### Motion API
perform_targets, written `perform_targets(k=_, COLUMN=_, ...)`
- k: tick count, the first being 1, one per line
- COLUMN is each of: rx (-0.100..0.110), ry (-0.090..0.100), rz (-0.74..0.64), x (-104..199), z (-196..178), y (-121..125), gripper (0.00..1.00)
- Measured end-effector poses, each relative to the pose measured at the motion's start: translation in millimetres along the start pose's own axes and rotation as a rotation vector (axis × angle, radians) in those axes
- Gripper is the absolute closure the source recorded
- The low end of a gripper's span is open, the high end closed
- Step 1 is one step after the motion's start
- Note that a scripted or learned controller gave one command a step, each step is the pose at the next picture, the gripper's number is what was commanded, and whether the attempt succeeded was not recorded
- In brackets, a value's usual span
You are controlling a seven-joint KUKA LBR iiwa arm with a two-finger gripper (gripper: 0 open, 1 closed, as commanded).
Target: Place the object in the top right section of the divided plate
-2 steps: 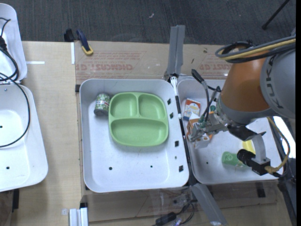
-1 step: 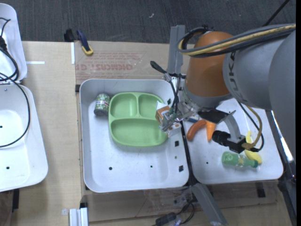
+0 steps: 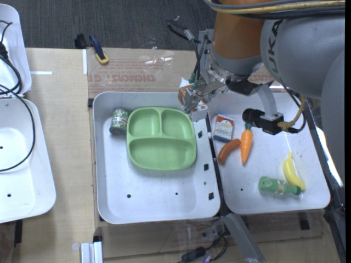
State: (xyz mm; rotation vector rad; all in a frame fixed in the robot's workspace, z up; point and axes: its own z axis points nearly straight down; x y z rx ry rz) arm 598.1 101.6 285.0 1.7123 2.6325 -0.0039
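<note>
A green divided plate [image 3: 160,138] fills the far middle of the left bin [image 3: 109,201], a small can [image 3: 118,121] just beside its left rim. The gripper [image 3: 193,98] hangs over the plate's far right corner. Bare floor lies open nearer the camera. In the right bin [image 3: 318,199], a carton [image 3: 223,129], sausage [image 3: 228,150], carrot [image 3: 246,144], banana [image 3: 292,172] and green bottle [image 3: 278,186] crowd the middle and right.
</note>
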Motion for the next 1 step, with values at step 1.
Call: perform_targets(k=1, rx=0.001, ry=0.000, rz=0.000, x=0.1, z=0.2, y=-0.1, gripper=0.00)
